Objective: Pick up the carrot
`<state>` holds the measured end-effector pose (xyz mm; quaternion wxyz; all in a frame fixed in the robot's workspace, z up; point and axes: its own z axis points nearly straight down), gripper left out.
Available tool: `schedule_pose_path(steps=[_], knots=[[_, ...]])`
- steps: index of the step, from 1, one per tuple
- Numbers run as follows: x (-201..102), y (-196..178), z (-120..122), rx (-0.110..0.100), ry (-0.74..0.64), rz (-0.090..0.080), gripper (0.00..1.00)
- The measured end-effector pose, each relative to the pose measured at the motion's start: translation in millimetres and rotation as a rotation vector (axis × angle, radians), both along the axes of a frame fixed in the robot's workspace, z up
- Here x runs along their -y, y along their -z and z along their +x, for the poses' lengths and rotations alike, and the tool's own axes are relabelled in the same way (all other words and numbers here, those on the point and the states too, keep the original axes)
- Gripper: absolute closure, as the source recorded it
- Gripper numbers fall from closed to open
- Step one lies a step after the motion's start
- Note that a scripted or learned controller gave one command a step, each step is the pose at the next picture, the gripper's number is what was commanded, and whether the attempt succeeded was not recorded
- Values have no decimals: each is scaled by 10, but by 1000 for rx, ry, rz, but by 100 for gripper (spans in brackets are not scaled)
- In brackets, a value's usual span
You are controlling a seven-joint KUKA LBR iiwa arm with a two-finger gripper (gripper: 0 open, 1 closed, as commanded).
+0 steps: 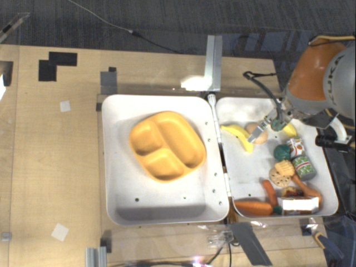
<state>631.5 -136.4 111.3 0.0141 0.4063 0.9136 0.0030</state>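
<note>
Two white bins sit side by side; the gripper (pixel 261 133), its grip state impossible to tell, hovers by a banana (pixel 238 134) in the right bin (pixel 245 174), well apart from the carrot (pixel 253 208) at its near edge, so reaching there seems next.

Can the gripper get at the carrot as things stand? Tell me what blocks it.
Probably yes. The carrot lies at the near edge of the right bin with nothing on top of it; only the bin wall and a sausage crowd it. The gripper sits over the far end by the banana.
</note>
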Motion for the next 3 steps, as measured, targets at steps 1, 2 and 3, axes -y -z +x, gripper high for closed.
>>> schedule_pose_path(steps=[1, 2, 3], knots=[[-266, -887, 136, -14, 277, 10, 0], [-420, 75, -234, -2, 143, 6, 0], [-316, 139, -172, 1, 29, 1, 0]])
